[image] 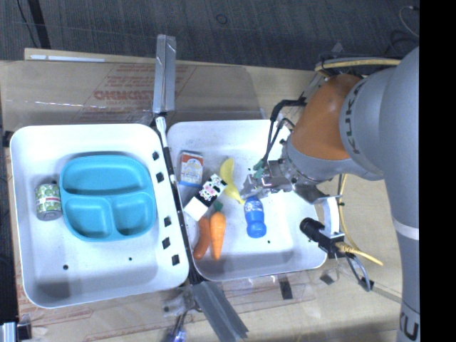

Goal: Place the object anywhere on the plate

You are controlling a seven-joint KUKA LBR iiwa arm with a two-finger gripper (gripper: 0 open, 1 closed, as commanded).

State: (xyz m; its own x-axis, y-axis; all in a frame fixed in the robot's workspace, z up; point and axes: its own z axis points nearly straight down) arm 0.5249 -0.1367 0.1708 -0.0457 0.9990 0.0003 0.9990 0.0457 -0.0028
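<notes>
The claw (258, 182) sits right of the frame's centre, low over the right bin (299, 251), and whether its tips are apart or together cannot be told, since the wrist hides them. Which thing is meant for the plate is not certain; my guess is the blue bottle (254, 217), which lies just below the claw, touching or nearly so, its long axis running up and down the frame with the cap end toward the claw. Going from the left: a small green can (48, 199) rests at the left wall of the left bin (28, 262), just beside the blue plate (108, 194), which has three sections and takes up the middle of that bin. Across the divide between the bins, a small carton (189, 168), a black-and-white toy (209, 189), two carrots (211, 235) and a banana (228, 174) crowd the left half of the right bin, between the claw and the plate. Any carry toward the plate therefore goes leftward over that clutter and over both inner bin walls, so I judge it needs height first. The plate itself offers wide open room for landing.
</notes>
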